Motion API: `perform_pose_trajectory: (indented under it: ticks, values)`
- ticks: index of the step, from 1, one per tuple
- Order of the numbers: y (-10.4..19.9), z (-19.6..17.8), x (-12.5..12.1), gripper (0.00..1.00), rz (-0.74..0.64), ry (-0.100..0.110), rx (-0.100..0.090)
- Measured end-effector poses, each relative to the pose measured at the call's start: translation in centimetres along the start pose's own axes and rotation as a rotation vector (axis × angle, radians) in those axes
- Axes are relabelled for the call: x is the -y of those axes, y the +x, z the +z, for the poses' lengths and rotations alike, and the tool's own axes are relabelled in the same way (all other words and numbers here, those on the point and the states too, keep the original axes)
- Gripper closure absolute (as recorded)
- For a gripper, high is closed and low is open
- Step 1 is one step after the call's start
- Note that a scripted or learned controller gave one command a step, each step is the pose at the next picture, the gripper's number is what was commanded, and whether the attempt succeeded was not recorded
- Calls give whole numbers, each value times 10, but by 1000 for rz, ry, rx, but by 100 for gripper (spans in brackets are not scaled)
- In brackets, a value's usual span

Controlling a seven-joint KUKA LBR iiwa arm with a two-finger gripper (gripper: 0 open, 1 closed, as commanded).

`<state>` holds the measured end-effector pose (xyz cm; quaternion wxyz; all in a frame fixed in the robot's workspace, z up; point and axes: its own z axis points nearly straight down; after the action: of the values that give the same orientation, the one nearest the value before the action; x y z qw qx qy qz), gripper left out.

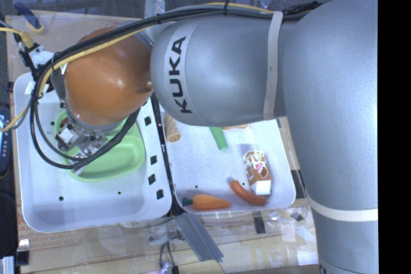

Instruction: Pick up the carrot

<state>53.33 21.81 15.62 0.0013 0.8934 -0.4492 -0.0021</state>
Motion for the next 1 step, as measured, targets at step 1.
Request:
perform_pose_trajectory:
  ticks: [1]
  values:
    - [22,-4,33,100,-258,5,-1]
